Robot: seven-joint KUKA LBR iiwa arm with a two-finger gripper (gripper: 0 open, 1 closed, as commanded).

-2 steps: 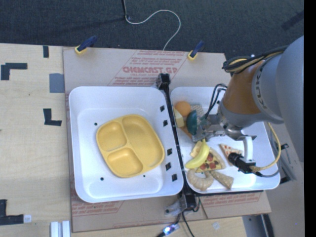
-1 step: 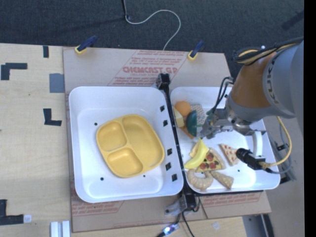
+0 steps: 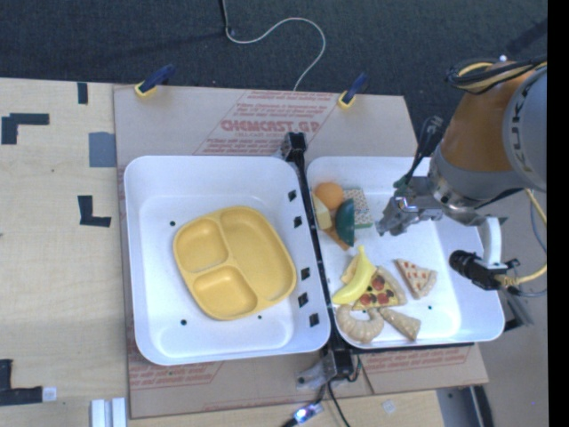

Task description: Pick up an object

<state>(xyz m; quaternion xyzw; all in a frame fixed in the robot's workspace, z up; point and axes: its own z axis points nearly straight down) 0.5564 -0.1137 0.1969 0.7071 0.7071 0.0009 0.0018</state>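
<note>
Toy food in the right bin (image 3: 462, 323) looks light, stiff, slippery: pinch the banana (image 3: 358, 277) across its middle. Gripper (image 3: 391, 223) state: cannot tell.

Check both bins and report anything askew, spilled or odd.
Nothing spilled or damaged. The yellow tray lies tilted in the left bin; the toy food is heaped loosely in the right bin, all inside the walls.

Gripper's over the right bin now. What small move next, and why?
Probably ease the gripper left and down toward the green toy beside the orange ball. It hangs over bare bin floor with nothing between its fingers, and that toy looks nearest; the banana lies further down the bin.
</note>
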